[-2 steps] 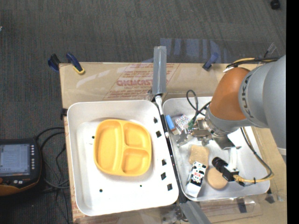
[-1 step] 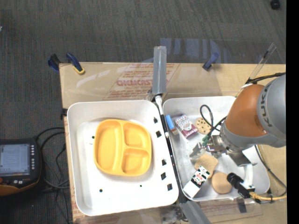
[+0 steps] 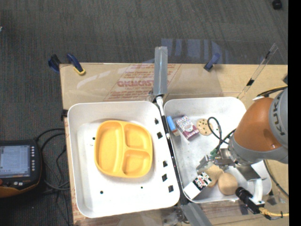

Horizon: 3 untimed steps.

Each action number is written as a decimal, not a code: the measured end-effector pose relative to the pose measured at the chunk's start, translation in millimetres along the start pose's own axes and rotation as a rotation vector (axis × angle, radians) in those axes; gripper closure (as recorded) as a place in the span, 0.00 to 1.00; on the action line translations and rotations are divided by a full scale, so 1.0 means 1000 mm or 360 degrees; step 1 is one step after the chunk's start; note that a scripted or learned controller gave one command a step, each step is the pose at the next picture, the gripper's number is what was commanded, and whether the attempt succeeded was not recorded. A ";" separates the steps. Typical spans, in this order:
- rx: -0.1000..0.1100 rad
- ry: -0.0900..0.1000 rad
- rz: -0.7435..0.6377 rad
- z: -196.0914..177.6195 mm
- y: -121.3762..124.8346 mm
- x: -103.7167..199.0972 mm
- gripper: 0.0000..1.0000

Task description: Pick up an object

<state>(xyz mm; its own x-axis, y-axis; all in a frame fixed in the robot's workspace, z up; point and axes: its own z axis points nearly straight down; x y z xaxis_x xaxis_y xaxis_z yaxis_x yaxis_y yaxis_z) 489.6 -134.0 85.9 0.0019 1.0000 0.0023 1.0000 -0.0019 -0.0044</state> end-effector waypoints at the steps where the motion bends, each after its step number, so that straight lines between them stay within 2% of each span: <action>1: 0.0002 0.0003 0.0005 -0.008 0.000 0.001 1.00; 2: 0.0002 0.0002 0.0005 -0.008 0.000 0.001 0.00; 3: -0.0002 -0.0003 -0.0008 -0.074 0.068 -0.016 0.00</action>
